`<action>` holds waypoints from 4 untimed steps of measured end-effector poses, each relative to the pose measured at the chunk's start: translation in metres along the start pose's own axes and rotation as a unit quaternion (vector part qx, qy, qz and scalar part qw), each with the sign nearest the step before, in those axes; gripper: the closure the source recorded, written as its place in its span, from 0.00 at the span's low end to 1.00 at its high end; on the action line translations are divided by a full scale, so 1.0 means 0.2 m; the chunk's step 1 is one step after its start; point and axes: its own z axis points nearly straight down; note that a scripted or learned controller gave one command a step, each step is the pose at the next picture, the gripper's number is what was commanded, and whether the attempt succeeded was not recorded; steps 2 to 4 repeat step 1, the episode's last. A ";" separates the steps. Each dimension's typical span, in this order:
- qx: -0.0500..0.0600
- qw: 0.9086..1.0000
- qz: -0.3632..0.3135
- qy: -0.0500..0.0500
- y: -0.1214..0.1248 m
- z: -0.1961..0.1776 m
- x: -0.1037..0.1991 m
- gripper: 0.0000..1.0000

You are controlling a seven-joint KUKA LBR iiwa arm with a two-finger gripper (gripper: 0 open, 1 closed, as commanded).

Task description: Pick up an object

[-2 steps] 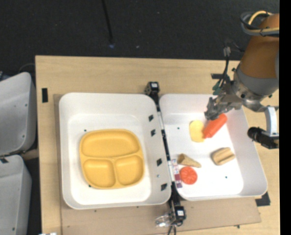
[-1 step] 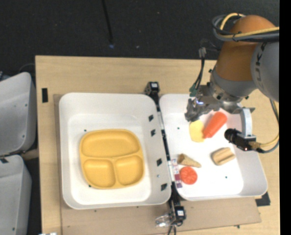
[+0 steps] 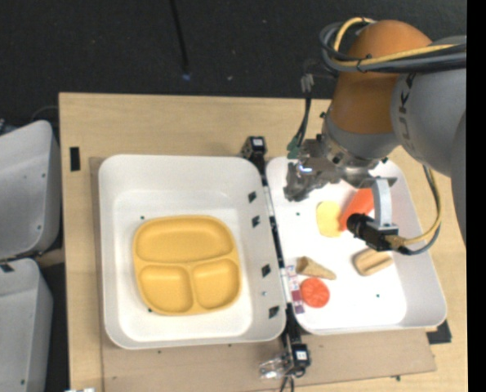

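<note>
A: You have the arm (image 3: pixel 390 72) reaching in over the right bin (image 3: pixel 418 300), with the hand (image 3: pixel 301 182) down near that bin's upper left corner, close to the wall it shares with the left bin (image 3: pixel 112 243).

B: Is it holding anything?

A: You can't count on that. The wrist covers most of it, so I cannot tell how the hand is set, and nothing shows in its grasp.

B: Where are the things you could pick?

A: All in the right bin. A yellow piece (image 3: pixel 329 218) lies just beside the hand, an orange-red piece (image 3: pixel 359 201) sits next to it partly under the arm's hardware, a tan cone-shaped piece (image 3: pixel 315 269) and a red disc (image 3: pixel 314 292) lie lower down, and a tan block (image 3: pixel 372 261) rests toward the right. The left bin carries a yellow divided tray (image 3: pixel 185 264).

B: What should you watch for?

A: My guess is the hand sits to the left of the yellow piece, not over it, so a close from here could catch air or only nudge it. You're also tight against the dividing wall; a descent there could clip the rim. The yellow and orange-red pieces lie close together, so a grab may pinch both or flick one away. The cable (image 3: pixel 426 227) looping low over the bin could drag across the tan block.
</note>
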 end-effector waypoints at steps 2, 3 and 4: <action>0.001 1.000 0.001 -0.001 0.04 0.06 0.26 1.00; 0.001 1.000 0.001 -0.001 0.04 0.06 0.26 1.00; 0.001 1.000 0.001 -0.001 0.04 0.06 0.26 1.00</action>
